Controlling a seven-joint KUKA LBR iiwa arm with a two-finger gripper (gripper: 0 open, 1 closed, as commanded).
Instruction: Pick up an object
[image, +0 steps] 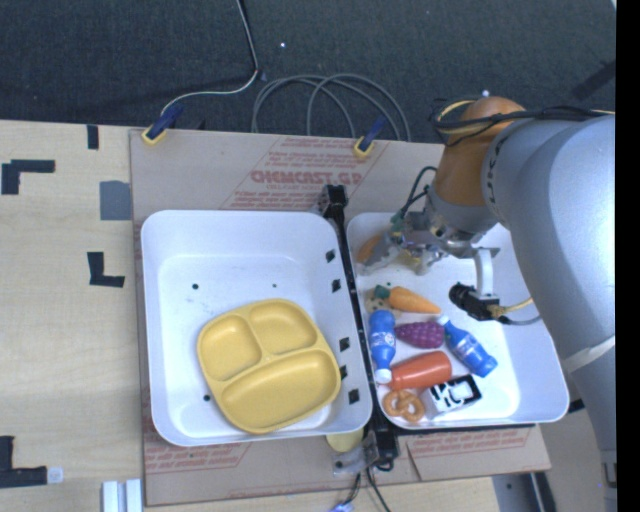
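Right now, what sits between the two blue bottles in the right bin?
In the camera view, the purple grape bunch lies between the left blue bottle and the right blue bottle. The orange-red sausage lies just below that gap.

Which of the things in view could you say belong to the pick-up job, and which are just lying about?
Job: gripper; right bin with carrot, two bottles, grapes, sausage, pretzel.

Lying about: yellow plate, left bin, cables.

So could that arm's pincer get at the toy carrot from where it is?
Probably yes. The pincer hangs over the right bin, and the carrot lies just below it with its top uncovered.
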